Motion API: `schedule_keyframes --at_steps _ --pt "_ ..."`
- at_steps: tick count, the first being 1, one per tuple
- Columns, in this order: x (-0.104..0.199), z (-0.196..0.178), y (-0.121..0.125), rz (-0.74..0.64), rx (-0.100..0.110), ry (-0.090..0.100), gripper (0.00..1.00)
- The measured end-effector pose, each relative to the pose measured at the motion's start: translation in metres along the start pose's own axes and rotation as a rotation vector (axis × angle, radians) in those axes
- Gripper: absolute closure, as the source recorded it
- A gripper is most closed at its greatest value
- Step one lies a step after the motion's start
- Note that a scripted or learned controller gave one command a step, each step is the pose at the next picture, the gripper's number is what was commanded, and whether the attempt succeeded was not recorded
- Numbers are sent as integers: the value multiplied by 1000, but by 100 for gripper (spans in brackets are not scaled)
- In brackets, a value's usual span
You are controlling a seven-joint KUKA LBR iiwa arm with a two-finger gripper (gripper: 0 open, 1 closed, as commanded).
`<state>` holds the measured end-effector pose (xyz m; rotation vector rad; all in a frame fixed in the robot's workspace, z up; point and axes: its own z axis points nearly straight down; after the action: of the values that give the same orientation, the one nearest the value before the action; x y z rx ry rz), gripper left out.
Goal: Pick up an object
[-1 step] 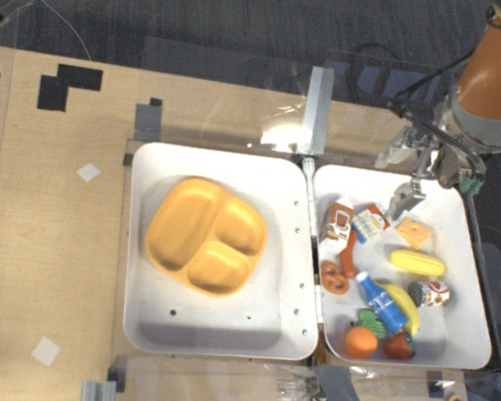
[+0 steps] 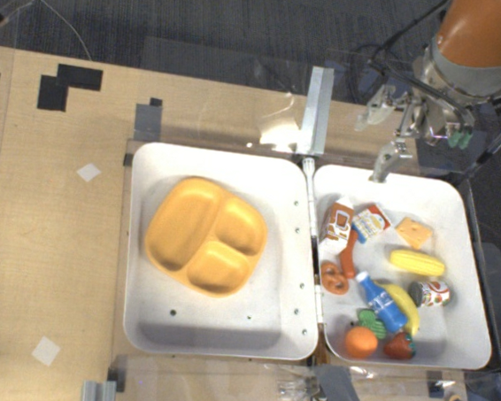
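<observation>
One camera, fixed high above bench [image 2: 41, 244]. Looks down at slant, far enough back to fit both white bins: left bin [image 2: 131, 316] and right bin [image 2: 470, 227] side by side. Arm [image 2: 482, 33] comes in at top right corner.

I note the arm [image 2: 483, 33] at the view's upper right, orange band uppermost, wrist pointing down. Its gripper [image 2: 388, 161] hangs low, with nothing seen between its fingers.

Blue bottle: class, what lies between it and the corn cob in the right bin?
Camera view: bare white bin floor separates the blue bottle from the corn cob.
</observation>
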<state>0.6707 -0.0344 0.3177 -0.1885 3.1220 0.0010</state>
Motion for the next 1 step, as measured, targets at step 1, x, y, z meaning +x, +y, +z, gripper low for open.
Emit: schedule_keyframes --at_steps 1 --pt "-2 -14 0 -1 1 -11 100"
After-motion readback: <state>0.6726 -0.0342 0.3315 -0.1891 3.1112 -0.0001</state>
